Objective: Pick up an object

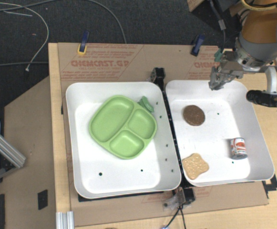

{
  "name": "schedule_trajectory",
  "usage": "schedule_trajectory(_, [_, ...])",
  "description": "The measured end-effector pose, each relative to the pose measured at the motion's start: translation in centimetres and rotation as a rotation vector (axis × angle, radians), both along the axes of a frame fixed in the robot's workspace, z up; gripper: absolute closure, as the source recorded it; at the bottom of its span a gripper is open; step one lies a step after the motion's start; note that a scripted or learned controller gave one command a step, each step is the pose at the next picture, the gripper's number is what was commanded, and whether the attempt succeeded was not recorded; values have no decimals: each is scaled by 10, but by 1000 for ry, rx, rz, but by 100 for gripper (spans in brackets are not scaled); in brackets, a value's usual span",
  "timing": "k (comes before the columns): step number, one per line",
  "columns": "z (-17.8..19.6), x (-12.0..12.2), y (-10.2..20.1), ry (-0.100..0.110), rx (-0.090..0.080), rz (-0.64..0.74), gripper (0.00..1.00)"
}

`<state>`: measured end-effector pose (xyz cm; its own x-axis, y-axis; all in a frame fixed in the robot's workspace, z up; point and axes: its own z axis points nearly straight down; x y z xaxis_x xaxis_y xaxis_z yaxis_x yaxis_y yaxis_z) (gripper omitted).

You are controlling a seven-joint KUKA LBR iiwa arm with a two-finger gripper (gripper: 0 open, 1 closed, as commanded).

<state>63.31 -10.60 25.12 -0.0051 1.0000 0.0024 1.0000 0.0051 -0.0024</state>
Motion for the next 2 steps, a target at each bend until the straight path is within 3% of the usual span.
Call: schedule_trajectory(2, [7, 6, 98, -2, -1, 0, 100])
